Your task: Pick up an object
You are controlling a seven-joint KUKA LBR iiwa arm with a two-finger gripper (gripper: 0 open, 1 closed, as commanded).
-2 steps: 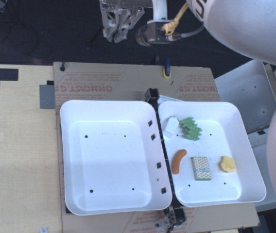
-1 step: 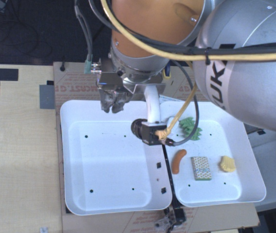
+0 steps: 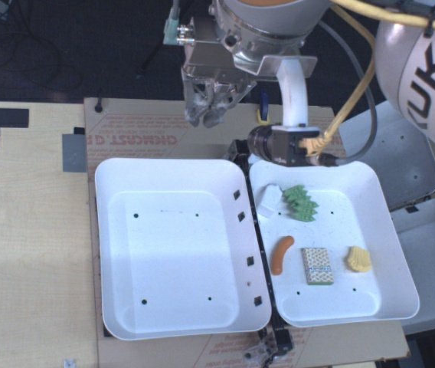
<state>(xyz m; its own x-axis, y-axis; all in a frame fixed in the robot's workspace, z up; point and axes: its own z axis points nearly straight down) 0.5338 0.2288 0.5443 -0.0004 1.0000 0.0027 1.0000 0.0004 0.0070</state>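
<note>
The right-hand bin (image 3: 390,228) holds every candidate: an orange sausage-shaped piece (image 3: 281,254), a green leafy clump (image 3: 300,202), a small white block (image 3: 269,198) just beside the divider, a flat box with a green-patterned face (image 3: 318,266) and a yellow lump (image 3: 359,259) that looks like a corn cob. All look like small toy foods, so I would judge them light and fairly stiff, with smooth plastic skins that may slip. The sausage seems the easiest catch (slim, lying apart from its neighbours): pinch it across its narrow middle. The box lies flat, so it offers only its thin edges. The green clump touches or nearly touches the white block, which could spoil a grasp there. The claw (image 3: 211,106) hangs high over the desk (image 3: 34,228), beyond the far rim of the left bin (image 3: 118,175), well apart from all the objects; whether its tips are apart or together, I cannot tell.
</note>
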